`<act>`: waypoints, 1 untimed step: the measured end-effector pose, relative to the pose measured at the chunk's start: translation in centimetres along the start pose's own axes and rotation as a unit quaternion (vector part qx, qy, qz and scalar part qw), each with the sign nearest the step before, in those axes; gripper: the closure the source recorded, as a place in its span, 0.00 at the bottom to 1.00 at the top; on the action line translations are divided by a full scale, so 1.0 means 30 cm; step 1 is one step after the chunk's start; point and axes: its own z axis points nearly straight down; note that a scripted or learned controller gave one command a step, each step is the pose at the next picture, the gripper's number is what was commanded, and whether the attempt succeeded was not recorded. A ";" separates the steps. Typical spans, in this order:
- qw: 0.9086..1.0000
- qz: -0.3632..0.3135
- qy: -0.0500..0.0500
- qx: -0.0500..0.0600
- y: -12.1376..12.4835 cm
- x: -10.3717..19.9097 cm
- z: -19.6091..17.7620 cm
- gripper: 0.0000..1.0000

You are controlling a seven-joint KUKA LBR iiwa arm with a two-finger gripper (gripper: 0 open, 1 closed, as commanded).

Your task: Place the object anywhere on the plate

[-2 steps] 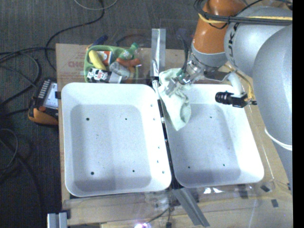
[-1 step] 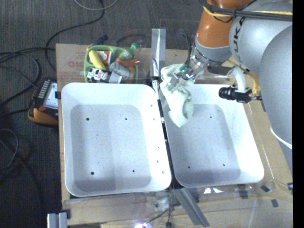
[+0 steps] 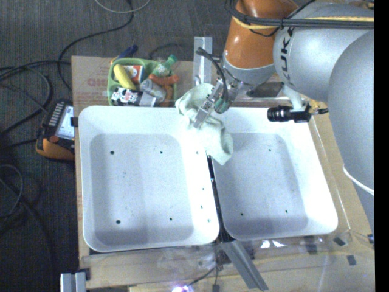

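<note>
Pale, whitish-green cloth [image 3: 209, 123] hanging from the pincer [image 3: 209, 106], draping down over the ridge where the two white bins meet. Pinching the cloth's upper part between the fingers, up near the far end of that ridge. Trailing its lower fold just right of the ridge, touching the inner rim of the right bin [image 3: 273, 187]. Lying just left of the ridge, the left bin [image 3: 146, 187]. Reaching in from the right of the ridge, the grey arm [image 3: 328, 53] with its orange band [image 3: 258, 23] above the wrist. Sitting beyond the ridge's far end and to its left, a green basket [image 3: 141, 83] of small mixed things on the bench [image 3: 91, 81]. Resting well left of the ridge, off the bench, an orange and black device [image 3: 56, 129] among dark cables.
</note>
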 end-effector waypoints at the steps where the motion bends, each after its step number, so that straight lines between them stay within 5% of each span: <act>1: 0.980 -0.198 0.000 -0.001 0.055 0.159 -0.021 1.00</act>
